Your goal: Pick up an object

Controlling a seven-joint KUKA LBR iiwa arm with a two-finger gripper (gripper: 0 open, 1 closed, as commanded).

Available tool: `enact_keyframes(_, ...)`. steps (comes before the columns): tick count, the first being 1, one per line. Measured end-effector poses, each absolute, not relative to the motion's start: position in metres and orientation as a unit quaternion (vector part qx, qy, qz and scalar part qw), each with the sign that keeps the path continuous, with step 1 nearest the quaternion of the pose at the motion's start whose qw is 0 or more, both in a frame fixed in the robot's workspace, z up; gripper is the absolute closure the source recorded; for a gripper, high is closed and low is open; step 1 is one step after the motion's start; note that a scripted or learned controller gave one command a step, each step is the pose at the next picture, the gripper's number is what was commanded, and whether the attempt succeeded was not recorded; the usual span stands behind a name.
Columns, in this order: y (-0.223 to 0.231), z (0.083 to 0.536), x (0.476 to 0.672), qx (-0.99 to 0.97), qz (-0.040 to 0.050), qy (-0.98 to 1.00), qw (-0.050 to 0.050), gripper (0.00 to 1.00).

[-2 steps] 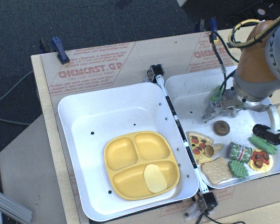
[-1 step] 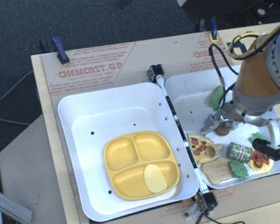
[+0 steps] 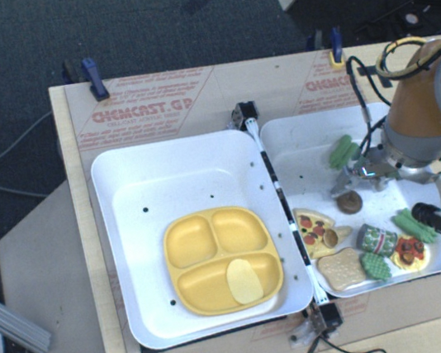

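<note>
My gripper (image 3: 352,181) hangs low in the right bin (image 3: 298,137), near its middle, on the arm that reaches in from the right. Just below its tip lies a small brown round piece (image 3: 349,203); whether they touch is unclear. A green leafy piece (image 3: 340,151) lies just above the gripper. Toward the bin's front lie a pizza slice (image 3: 317,231), a slice of bread (image 3: 342,270), a green and red can-like piece (image 3: 373,240), a green pickle (image 3: 413,225) and a small round pizza (image 3: 410,254).
The left bin (image 3: 122,188) bears a yellow divided plate (image 3: 190,243) with a pale yellow disc (image 3: 242,281) in its front compartment. A black clip (image 3: 245,112) sits at the back where the two bins meet. The right bin's toys crowd its front half.
</note>
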State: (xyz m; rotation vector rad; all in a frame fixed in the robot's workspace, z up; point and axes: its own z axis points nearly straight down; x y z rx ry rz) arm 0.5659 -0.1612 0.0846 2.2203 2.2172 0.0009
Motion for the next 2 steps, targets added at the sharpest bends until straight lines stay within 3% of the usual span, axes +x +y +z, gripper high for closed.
enact_keyframes(1,-0.126,0.084,0.532,0.707,-0.0005,0.707,-0.002,0.0)
enact_keyframes(2,-0.146,0.085,0.605,0.706,0.0014,0.708,0.003,0.0)
